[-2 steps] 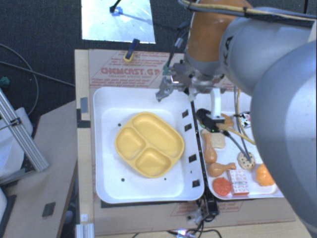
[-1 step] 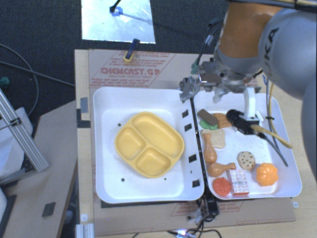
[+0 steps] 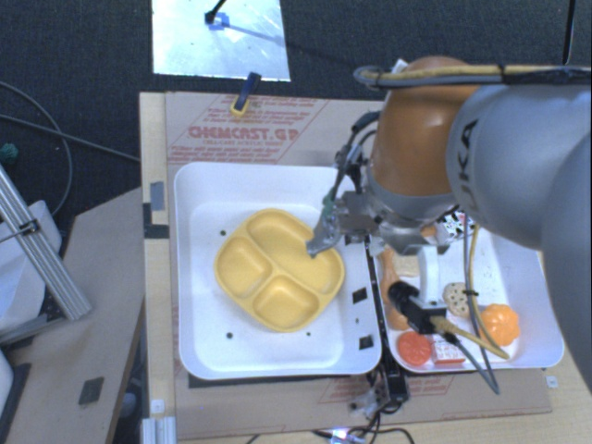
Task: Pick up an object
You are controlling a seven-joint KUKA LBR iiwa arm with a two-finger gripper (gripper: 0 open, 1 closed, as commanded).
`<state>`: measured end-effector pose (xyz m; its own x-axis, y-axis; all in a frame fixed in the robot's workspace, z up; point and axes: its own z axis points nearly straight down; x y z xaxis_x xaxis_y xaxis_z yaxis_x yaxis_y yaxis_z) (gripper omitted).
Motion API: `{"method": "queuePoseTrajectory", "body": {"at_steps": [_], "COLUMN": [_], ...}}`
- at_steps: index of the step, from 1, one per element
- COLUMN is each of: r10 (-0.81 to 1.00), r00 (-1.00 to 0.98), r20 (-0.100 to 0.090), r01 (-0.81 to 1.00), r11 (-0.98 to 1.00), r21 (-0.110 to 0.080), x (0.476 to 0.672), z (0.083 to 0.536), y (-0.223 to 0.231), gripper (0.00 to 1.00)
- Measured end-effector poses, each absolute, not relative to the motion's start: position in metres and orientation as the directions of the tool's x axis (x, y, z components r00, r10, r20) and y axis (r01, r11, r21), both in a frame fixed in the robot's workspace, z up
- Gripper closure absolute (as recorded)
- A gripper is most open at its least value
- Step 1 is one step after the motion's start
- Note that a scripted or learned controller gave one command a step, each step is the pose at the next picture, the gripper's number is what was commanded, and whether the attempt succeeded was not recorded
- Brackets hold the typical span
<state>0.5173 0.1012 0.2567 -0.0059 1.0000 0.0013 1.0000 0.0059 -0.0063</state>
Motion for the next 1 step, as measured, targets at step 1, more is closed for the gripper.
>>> {"method": "queuePoseTrajectory", "body": {"at_steps": [1], "r10": [1.000], "r00": [-0.007], "r20": [0.000], "r01": [1.000], "r11": [0.007], "r21": [-0.010], "x": [0.4835], "z": [0.1615], "y": [0.1361], "gripper": [0.00]}}
